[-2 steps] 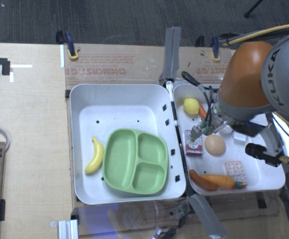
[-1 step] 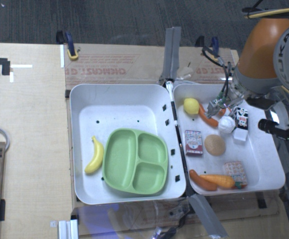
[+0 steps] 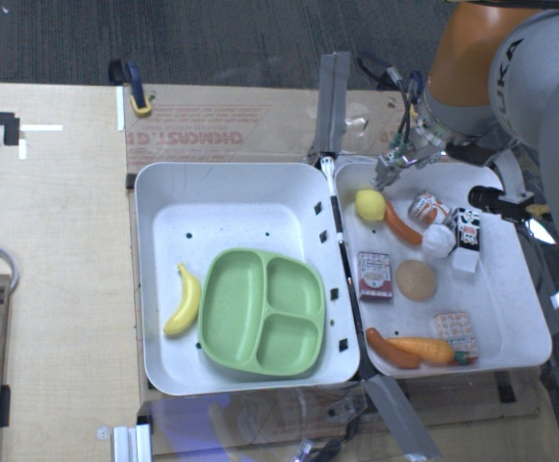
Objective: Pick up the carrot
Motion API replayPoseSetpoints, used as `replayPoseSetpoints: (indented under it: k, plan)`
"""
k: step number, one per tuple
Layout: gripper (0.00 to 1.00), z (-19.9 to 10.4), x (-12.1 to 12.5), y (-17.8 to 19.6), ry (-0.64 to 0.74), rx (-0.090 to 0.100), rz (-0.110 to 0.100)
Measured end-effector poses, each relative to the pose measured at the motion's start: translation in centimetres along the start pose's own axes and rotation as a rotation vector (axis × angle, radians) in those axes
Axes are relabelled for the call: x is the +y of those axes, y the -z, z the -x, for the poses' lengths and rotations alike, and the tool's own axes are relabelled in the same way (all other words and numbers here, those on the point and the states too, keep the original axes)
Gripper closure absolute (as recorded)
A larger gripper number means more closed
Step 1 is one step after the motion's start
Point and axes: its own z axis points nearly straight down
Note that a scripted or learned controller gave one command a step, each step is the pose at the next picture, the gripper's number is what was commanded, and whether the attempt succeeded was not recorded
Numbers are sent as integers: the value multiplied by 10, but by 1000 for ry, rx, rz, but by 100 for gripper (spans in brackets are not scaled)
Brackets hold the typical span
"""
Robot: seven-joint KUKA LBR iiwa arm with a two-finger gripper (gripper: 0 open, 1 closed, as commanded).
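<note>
Two white bins sit side by side on a bench. Near the right bin's [image 3: 510,258] front edge lies the carrot [image 3: 421,349]. At its back-left corner hovers the gripper [image 3: 392,166], grip state unclear.

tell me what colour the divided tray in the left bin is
Light green; the tray shows best in the camera view.
</note>
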Motion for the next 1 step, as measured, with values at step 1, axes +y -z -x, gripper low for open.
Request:
replayPoseSetpoints:
  k: [1]
  plan:
    - [100, 0, 1, 9, 3, -3, 1]
